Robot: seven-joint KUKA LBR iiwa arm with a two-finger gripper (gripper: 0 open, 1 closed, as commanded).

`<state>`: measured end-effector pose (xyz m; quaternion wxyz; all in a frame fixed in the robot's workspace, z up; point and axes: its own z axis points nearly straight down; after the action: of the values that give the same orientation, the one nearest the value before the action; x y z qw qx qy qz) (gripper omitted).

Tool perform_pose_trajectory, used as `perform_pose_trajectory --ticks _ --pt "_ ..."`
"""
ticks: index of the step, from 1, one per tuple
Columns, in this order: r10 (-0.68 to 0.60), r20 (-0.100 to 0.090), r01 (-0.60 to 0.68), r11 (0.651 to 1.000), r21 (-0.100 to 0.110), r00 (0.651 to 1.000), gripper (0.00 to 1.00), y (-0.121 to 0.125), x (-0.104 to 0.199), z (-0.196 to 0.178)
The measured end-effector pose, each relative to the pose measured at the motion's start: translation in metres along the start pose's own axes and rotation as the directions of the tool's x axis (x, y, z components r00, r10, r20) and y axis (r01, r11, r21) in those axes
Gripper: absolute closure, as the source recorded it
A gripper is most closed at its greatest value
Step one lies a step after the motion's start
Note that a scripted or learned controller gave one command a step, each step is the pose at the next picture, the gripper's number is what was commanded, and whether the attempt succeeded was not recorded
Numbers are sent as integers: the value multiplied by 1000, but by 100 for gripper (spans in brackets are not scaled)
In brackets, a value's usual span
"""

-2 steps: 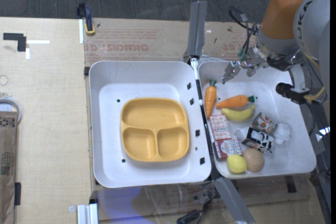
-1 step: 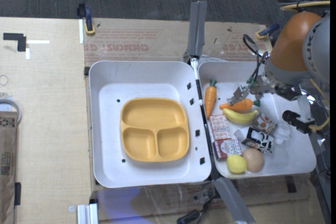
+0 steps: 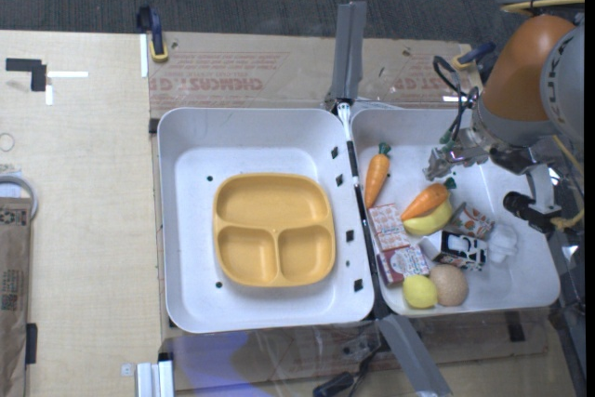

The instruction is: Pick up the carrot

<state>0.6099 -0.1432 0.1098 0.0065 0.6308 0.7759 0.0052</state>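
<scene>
Two orange carrots lie in the right bin (image 3: 521, 297). One carrot (image 3: 376, 176) lies along the bin's left wall with its green top pointing to the back. The other carrot (image 3: 426, 198) rests slantwise on a yellow banana (image 3: 429, 219), its green top at the right. My gripper (image 3: 445, 160) hangs over the right bin, just above and behind that second carrot's green end and well right of the first carrot. I see nothing held in it.
The right bin also holds a red-and-white packet (image 3: 387, 228), a small black-and-white carton (image 3: 462, 249), a lemon (image 3: 419, 291) and a tan round item (image 3: 450, 285). The left bin (image 3: 181, 228) holds a yellow divided plate (image 3: 275, 229). A grey post (image 3: 349, 51) stands behind the bins.
</scene>
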Motion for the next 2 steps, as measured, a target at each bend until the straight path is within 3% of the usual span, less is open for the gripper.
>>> perform_pose_trajectory --ticks 1,2 --pt "21 -1 -21 1000 16 1000 100 -32 -75 15" --pt "14 -13 -14 1000 17 1000 0 -29 -68 16"
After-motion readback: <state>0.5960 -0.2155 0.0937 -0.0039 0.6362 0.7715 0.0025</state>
